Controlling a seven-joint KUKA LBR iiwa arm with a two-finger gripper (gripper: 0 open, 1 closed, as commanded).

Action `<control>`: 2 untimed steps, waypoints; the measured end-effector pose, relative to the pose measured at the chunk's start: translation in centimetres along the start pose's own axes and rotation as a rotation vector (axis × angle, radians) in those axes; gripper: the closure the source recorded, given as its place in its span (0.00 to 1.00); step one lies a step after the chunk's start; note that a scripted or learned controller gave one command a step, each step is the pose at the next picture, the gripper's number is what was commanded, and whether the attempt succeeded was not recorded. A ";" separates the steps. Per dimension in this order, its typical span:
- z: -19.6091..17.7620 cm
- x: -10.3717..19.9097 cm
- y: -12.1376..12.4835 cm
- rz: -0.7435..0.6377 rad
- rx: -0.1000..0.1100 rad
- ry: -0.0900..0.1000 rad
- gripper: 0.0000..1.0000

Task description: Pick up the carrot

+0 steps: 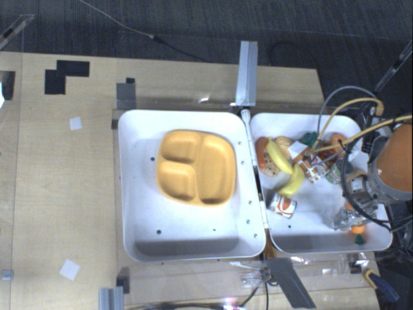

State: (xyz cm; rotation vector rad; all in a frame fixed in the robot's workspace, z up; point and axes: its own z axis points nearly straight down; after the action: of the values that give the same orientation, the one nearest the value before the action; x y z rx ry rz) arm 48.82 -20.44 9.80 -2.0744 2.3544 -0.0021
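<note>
The wooden bench (58, 192) carries two shallow white bins side by side. The left bin (139, 237) is the bigger-looking one, and in it lies a yellow plate (195, 166) with three compartments, a little above the bin's middle. The right bin (310, 234) holds a heap of small things in its upper part. Between the two bins, at the top, a grey metal post (246, 73) stands up.

The arm (393, 163) comes in from the right edge, with its orange band over the right side of the right bin and several cables looping around it. Its gripper (352, 219) hangs low near the lower right corner of that bin – whether its fingers are apart or together I cannot tell, the metal parts and cables cover them.

In the heap, a yellow banana (288, 166) lies curved across the middle, touching a brown round thing (270, 155) on its left. Below the banana lies a small red and white can (282, 205), on its side. The carrot (358, 231) is small and orange with a green end, just beside the gripper, close to the bin's lower right wall – it lies on the bin floor as far as I can see
</note>
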 end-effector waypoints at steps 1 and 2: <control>0.9 -1.9 -3.3 -0.054 0.004 0.005 1.00; 0.1 -0.4 -1.6 -0.491 0.004 0.000 1.00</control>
State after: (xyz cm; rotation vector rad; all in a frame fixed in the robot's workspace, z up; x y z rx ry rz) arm 50.46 -20.28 9.66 -2.5827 1.7784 -0.0089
